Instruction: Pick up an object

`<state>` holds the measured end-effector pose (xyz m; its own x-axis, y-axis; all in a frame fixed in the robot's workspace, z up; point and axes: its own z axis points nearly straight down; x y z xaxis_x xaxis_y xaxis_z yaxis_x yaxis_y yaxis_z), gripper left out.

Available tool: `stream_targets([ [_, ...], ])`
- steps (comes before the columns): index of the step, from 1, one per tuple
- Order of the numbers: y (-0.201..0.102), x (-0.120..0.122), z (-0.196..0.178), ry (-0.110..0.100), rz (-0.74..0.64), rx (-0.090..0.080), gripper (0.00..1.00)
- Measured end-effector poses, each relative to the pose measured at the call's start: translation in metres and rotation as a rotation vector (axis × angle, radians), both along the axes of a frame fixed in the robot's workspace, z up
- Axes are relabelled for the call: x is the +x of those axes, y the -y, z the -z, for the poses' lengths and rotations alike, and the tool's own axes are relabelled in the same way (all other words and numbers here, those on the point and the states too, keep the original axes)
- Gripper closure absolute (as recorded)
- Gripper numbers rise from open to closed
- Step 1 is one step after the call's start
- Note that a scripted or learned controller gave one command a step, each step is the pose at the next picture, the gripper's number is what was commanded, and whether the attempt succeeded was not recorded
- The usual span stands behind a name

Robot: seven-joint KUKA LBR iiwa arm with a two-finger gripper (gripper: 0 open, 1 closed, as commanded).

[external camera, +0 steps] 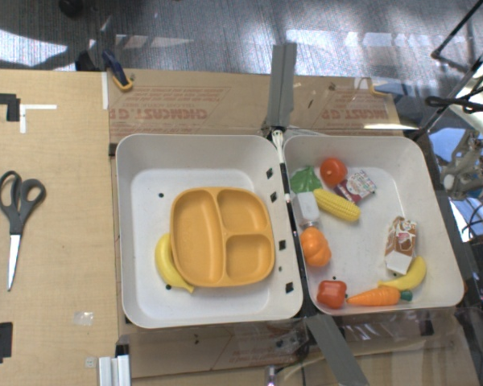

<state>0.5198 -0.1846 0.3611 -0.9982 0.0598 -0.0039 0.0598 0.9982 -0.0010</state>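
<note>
Inspecting right bin [435, 191]: toy corn [336, 205] lying near its middle, apart from tomato [332, 170]. Judging corn light, rigid plastic, slightly slippery; am planning hold across narrow midsection. My own gripper state: cannot tell from here.

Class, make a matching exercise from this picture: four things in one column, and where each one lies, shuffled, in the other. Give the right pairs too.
Things:
1. divided yellow plate
2. scissors
3. carrot
4. corn cob

Places:
A. on the wooden bench, left of the bins
B. near the front edge of the right bin
C. in the left bin
D. upper middle of the right bin

Pairs: 1-C, 2-A, 3-B, 4-D
</note>
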Motion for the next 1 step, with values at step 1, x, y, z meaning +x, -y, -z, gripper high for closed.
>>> stream_targets([
  [1,0.0360,0.0561,0.1620,-0.001,0.074,0.001,1.00],
])
